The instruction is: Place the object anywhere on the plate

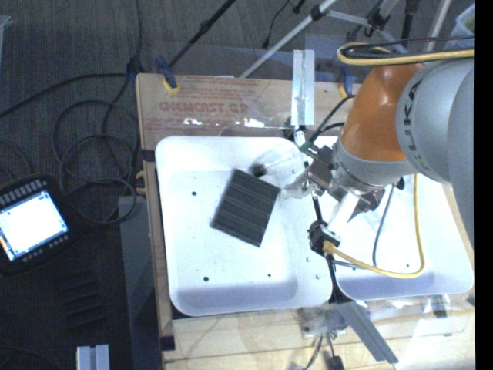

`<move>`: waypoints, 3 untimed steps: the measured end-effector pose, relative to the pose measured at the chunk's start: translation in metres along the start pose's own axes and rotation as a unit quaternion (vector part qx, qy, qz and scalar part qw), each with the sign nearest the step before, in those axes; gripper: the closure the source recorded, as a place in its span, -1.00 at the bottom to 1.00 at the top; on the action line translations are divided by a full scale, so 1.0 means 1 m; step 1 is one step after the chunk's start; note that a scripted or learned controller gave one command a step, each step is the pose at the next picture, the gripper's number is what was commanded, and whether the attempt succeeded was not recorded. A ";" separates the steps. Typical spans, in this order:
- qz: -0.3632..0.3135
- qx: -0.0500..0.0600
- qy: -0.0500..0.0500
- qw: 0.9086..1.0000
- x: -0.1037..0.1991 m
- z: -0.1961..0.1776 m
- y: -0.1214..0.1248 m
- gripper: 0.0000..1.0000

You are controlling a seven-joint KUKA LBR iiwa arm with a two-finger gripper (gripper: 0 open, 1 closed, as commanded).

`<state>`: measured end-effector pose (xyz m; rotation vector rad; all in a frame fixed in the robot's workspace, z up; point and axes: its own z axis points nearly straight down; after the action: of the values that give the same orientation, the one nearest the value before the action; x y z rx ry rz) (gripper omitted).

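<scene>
1. A dark ribbed plate [246, 206] is lying flat and tilted in the left bin [185, 284].
2. The arm [400, 122] is hovering over the bins' divide; a pale object [281, 164] is sitting just beside the plate's upper corner.

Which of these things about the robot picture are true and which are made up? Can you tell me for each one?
1. The dark ribbed plate lies in the left bin. True.
2. The plate is round and white. False: it is a dark, roughly square slab with ridges.
3. The arm has an orange band. True.
4. The end effector is over the right bin's far corner. False: it is at the upper right part of the left bin, beside the plate's top corner.
5. A yellow cable loops over the right bin. True.
6. The lit screen sits inside a bin. False: it is on the floor, left of the bench.
</scene>
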<state>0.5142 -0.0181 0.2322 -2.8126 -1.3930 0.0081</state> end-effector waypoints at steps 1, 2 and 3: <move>-0.202 0.000 0.000 0.979 0.024 -0.014 -0.057 -1.00; -0.166 -0.001 0.000 0.986 0.112 -0.026 -0.052 -1.00; -0.429 -0.001 0.000 0.903 0.169 0.049 -0.059 -1.00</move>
<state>0.5695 0.1519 0.1833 -1.9423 -2.4649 0.0050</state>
